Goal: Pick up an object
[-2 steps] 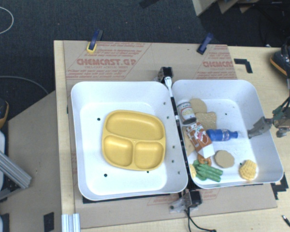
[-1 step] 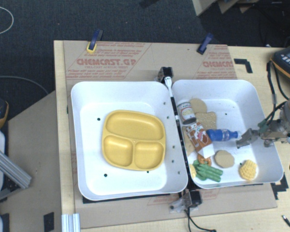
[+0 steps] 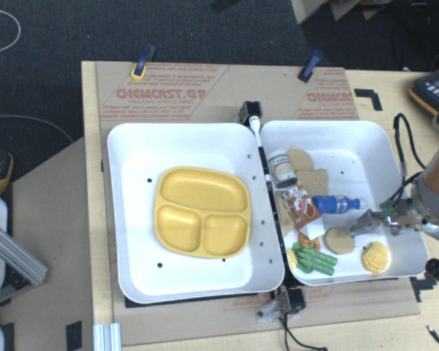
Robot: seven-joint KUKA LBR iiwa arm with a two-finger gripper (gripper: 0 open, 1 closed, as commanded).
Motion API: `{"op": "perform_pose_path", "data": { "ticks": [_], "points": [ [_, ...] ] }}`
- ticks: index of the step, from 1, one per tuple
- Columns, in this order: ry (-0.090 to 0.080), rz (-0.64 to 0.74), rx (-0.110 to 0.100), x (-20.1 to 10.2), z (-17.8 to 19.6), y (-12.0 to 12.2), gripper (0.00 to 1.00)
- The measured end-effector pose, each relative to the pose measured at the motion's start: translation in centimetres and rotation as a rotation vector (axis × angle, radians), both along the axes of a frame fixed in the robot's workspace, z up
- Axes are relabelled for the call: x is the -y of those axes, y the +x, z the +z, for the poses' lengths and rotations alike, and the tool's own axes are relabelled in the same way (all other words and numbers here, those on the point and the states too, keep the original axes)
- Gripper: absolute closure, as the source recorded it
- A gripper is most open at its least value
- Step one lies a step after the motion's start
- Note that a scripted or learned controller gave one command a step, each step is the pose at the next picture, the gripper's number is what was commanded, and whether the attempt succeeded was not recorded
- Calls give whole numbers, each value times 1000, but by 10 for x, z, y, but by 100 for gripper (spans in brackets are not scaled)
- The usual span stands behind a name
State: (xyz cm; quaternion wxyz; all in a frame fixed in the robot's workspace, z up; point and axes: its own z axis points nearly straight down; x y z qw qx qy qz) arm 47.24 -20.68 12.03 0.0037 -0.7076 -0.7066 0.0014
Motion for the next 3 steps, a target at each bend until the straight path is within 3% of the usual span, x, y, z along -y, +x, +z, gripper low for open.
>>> {"op": "perform_pose_path", "data": {
  "ticks": [1, 2, 3],
  "points": [
    [-1, 1, 8, 0, -35, 1, 0],
    [-6, 0, 14, 1, -22, 3, 100],
    [-8, 0, 13, 10, 32, -2, 100]
  ]
}}
